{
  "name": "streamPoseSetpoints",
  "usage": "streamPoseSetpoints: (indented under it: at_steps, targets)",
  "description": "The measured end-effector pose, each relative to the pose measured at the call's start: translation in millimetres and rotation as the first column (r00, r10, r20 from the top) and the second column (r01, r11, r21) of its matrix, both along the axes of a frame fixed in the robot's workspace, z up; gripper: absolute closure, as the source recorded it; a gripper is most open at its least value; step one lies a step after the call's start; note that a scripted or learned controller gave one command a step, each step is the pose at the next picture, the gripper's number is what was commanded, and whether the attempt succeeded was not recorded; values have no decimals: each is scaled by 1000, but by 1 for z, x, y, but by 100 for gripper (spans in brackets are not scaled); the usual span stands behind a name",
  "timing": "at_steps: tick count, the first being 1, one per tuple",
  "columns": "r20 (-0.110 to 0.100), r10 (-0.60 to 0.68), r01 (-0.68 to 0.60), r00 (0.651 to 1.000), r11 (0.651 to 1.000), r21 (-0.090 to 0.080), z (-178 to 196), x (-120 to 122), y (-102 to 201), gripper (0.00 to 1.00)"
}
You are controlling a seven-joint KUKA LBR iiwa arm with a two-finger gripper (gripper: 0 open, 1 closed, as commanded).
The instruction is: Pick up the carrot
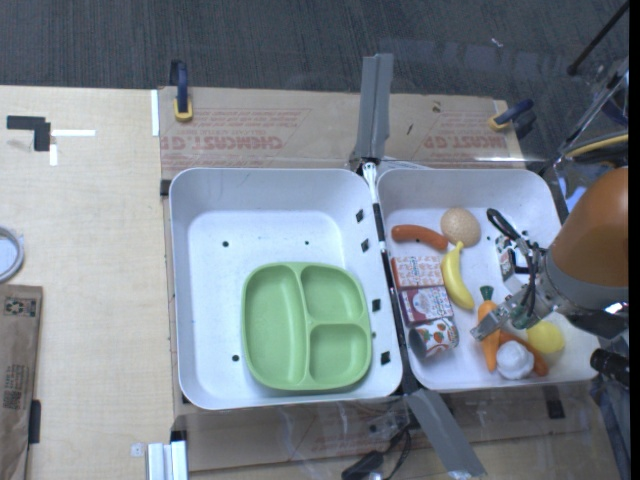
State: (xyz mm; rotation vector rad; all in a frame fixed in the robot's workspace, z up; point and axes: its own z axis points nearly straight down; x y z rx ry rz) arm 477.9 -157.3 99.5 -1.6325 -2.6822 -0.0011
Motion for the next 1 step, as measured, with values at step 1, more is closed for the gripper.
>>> streamPoseSetpoints:
  at_steps: [1]
  targets:
    - [0,-208,208,978,978,-3,92,78,76,100]
